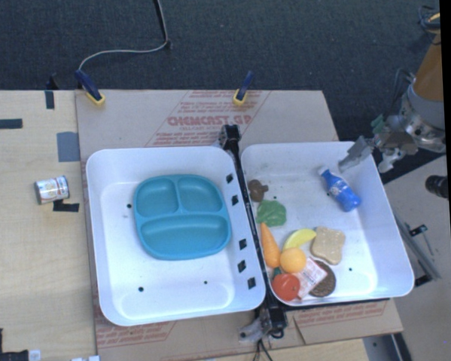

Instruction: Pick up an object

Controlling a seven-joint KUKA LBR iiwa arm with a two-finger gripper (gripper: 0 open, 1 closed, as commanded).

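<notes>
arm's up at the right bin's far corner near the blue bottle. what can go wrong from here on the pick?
1. The gripper sits by the right bin's rim; a descent there could clip the wall.
2. The blue bottle lies on its side, tilted, so it may roll or slip out of a pinch.
3. The carrot, orange, bread slice and tomato crowd together; a grasp there may catch two or shove them.

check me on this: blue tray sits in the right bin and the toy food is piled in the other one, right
Not quite. The camera view shows the blue tray in the left bin; the toy food is piled in the right bin.
</notes>
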